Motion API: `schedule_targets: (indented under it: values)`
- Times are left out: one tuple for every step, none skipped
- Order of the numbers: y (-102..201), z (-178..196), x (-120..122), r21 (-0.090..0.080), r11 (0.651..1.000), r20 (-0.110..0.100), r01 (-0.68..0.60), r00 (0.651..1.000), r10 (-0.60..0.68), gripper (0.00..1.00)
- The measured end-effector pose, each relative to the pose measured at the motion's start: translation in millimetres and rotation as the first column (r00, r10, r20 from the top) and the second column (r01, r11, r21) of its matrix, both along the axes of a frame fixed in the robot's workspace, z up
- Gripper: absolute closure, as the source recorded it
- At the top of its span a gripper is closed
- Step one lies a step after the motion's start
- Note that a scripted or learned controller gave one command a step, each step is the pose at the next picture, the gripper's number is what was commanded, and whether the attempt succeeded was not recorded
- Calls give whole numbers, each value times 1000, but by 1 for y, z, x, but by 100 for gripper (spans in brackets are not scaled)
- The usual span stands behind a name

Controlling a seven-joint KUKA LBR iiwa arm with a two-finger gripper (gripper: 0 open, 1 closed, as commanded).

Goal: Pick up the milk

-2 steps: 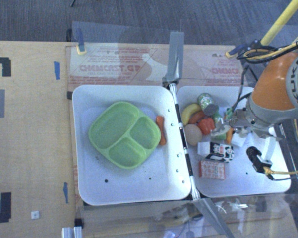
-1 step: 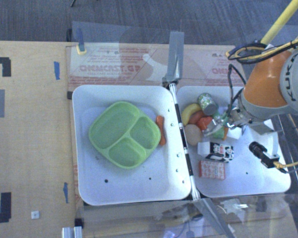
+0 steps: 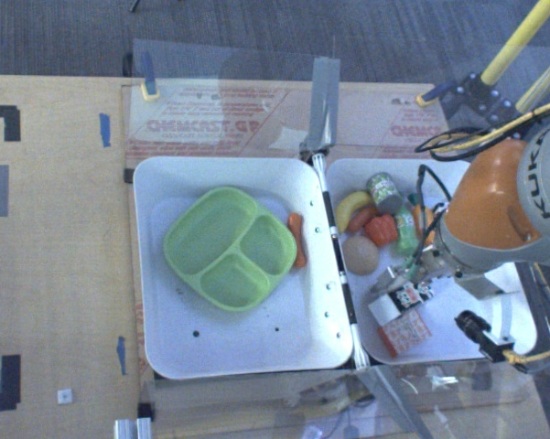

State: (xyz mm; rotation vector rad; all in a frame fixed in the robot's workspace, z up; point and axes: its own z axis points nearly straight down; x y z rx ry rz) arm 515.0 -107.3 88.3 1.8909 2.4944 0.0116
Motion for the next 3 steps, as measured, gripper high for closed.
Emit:
schedule_targets:
  values:
    - [-1,11,1,0,1000,6,3,1000,-3,100]
    - [95,96,-26,1,995,-14,100,995,-100,100]
    - [23,96,19,0,1000,-12,29,1000,-29,100]
